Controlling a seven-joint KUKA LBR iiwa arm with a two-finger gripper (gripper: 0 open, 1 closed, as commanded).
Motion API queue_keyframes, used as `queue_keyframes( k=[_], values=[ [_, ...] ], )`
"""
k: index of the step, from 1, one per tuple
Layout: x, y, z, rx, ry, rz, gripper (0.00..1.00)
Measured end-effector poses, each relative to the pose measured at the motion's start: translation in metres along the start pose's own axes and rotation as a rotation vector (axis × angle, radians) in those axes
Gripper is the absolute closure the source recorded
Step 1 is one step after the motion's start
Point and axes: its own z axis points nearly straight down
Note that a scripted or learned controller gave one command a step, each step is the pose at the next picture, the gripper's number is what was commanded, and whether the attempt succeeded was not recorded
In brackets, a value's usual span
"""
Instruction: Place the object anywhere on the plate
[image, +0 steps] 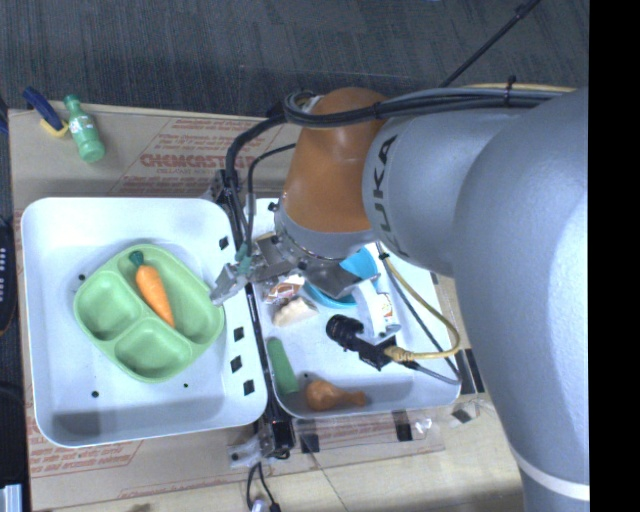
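Orange-brown drumstick toy and green vegetable at 6 o'clock in right bin, likely awaiting picks | carrot on green plate, 9 o'clock, task apparently met | gripper at centre, looks empty; finger state unclear.

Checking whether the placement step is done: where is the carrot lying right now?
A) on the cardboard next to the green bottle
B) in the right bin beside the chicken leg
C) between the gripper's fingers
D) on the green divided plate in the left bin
D: the carrot lies in a compartment of the green plate, which sits in the left bin.
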Motion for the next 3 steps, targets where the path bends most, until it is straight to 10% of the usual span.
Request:
queue_keyframes(
  k=[1, 2, 3],
  values=[
    [0.001, 0.0, -0.009, 0.006, 0.0, -0.013, 1.0],
    [0.046, 0.004, 0.025, -0.001, -0.003, -0.076, 1.0],
    [0.045, 0.004, 0.024, -0.002, -0.004, -0.074, 0.0]
  ],
)
